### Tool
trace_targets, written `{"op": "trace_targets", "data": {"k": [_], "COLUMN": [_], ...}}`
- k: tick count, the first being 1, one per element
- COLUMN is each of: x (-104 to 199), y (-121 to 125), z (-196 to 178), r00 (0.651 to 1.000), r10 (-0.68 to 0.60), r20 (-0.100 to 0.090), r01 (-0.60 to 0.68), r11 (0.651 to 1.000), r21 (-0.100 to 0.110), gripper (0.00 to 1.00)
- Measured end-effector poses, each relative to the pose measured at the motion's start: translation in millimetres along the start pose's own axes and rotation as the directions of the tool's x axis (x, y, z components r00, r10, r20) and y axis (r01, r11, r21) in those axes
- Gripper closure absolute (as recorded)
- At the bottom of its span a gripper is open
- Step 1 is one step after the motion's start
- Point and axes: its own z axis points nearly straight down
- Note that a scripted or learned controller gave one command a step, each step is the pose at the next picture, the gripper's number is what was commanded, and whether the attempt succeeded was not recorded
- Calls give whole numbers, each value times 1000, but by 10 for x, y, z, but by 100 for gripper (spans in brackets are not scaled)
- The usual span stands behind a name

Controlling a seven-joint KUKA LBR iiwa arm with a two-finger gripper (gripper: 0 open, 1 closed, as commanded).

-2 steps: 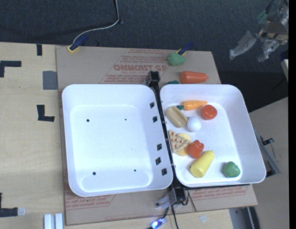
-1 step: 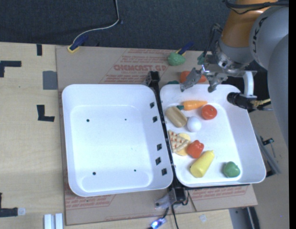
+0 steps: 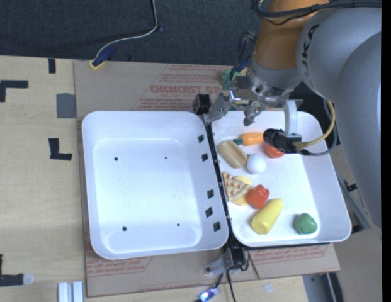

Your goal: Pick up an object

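Approach phase: gripper (image 3: 235,109) hovers open and empty above right bin (image 3: 321,234); next, descent onto carrot (image 3: 252,139).

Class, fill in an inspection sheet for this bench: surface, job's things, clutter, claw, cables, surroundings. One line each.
Surface: two shallow white bins side by side, left bin and right bin, on cardboard.
Job's things: in the right bin lie a bread roll, white egg, carrot, waffle piece, red pepper, yellow piece, green piece.
Clutter: nothing seen.
Claw: claw over the right bin's far left corner, nothing seen between its fingers.
Cables: white cable behind the bench.
Surroundings: dark backdrop.
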Motion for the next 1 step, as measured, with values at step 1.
{"op": "trace_targets", "data": {"k": [1], "x": [-61], "y": [6], "z": [-94], "r00": [1000], "r10": [7], "r20": [3], "r01": [-7], "r11": [1000], "r21": [0], "gripper": [100]}}
